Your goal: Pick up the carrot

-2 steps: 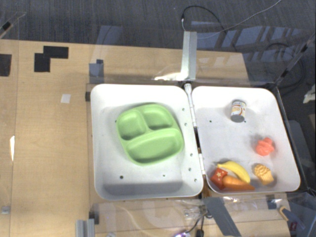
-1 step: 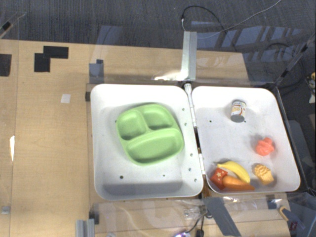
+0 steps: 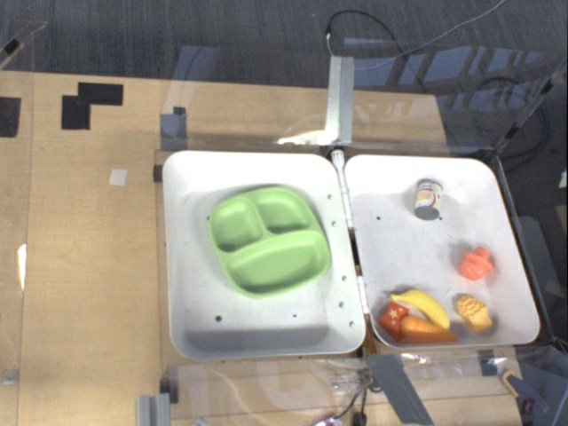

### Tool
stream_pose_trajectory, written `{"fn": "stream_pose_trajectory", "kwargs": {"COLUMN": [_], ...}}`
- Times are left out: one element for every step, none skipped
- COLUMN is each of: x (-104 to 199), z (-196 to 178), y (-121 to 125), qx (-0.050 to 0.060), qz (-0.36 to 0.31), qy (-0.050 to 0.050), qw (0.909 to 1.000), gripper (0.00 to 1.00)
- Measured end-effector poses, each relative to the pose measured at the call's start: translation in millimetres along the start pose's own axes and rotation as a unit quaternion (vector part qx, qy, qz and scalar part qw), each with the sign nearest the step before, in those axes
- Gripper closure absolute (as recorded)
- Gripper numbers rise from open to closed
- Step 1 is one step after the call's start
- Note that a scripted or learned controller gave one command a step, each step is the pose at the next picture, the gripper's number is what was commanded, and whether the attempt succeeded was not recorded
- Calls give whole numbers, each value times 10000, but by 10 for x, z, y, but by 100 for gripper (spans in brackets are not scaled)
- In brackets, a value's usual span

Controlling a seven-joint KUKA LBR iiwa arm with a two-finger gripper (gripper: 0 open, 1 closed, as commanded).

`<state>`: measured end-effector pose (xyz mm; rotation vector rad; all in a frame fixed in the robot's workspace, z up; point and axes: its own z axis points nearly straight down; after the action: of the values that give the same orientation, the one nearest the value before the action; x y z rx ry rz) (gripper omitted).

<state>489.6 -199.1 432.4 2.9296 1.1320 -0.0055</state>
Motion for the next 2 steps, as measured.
{"fn": "stream_pose_trajectory", "kwargs": {"x": [-17,-45], "z": [-5,-2], "y": [19,50], "qx": [-5,-1], "qz": [2293,-266], "qy": [5,4], "qw": [9734,9996], "gripper": [0,0]}}
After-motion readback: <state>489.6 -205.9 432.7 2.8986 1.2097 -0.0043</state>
